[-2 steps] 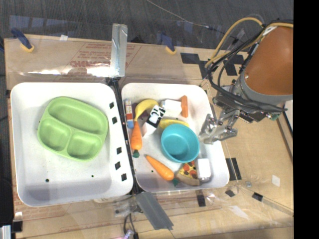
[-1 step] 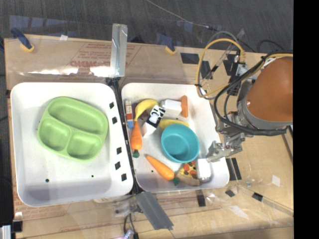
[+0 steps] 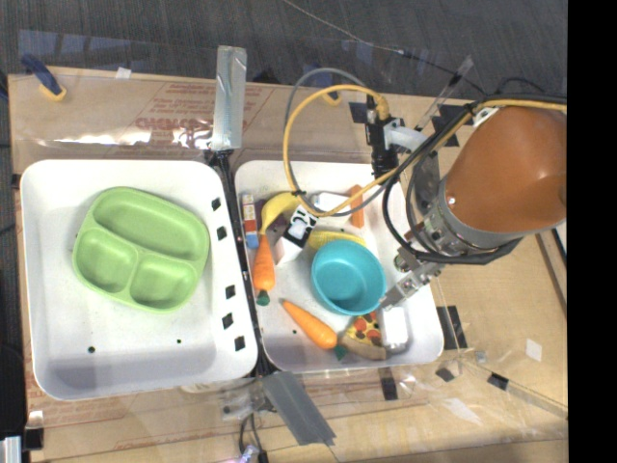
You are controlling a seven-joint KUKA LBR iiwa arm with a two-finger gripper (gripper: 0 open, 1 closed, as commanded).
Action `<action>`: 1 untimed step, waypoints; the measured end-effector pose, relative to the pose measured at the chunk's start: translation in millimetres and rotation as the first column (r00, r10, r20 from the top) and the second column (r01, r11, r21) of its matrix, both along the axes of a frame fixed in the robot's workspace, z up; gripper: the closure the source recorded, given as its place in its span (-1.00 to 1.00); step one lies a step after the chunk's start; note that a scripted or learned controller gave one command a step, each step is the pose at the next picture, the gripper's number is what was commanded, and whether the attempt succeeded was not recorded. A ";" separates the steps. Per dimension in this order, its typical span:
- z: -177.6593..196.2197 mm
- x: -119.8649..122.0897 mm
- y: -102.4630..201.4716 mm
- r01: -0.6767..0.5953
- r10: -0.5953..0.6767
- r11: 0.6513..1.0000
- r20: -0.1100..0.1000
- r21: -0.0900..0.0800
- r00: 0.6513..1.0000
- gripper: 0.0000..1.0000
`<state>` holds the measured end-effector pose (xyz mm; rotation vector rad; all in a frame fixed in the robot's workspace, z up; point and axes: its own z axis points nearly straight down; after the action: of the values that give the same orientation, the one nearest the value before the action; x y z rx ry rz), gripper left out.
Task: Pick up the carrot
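Camera view, nearest first: along the front of the right bin (image 3: 424, 347) lies a carrot (image 3: 310, 324), slanted, its tip pointing toward the front right and a green bit at that end; just right of it sits a small pizza-slice toy (image 3: 364, 334) with red dots. A second carrot (image 3: 263, 264) stands almost lengthwise against the bin's left wall, near the divider. Between them and further right is a teal bowl (image 3: 347, 276), upright, mouth up. The gripper (image 3: 403, 288) hangs just right of the bowl over the bin's right side, under the grey and orange arm (image 3: 501, 174); whether it is wide or narrow I cannot tell, and nothing is seen held in it. Behind the bowl lie a banana (image 3: 275, 207) and a black-and-white item too small to name. In the left bin (image 3: 39, 287) rests a green divided plate (image 3: 142, 248), well apart from both carrots.
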<state>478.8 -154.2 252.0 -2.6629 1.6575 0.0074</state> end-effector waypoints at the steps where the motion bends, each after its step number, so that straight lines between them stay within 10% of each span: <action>1: 31.9 0.2 -42.9 -0.307 0.307 0.952 0.005 0.000 0.952 1.00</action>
<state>479.0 -197.1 283.9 -2.8857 1.2226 0.0021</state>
